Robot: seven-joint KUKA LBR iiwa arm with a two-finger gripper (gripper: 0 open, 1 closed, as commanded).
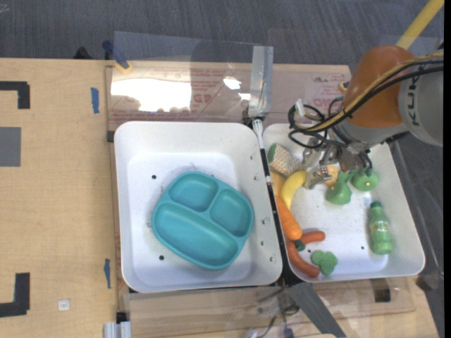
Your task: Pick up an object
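Observation:
My gripper [323, 171] hangs low over the back left part of the right bin [405, 255], just above a yellow banana [292, 186] and beside a green toy [339, 191]. A waffle-patterned cone piece [282, 160] lies to its left. An orange carrot [287, 219] runs along the bin's left wall. Nearer the front lie a red chili [311, 237], a red sausage [303, 263] and a green broccoli [325, 260]. A green bottle [380, 227] lies at the right, with a green pepper-like piece [364, 182] behind it.
The left bin [134, 153] holds a teal divided plate [203, 219]. A clear plastic sheet [190, 76] and an upright clear divider [261, 83] stand behind the bins. Black and yellow cables [331, 115] loop around the wrist. A wooden benchtop [49, 189] extends left.

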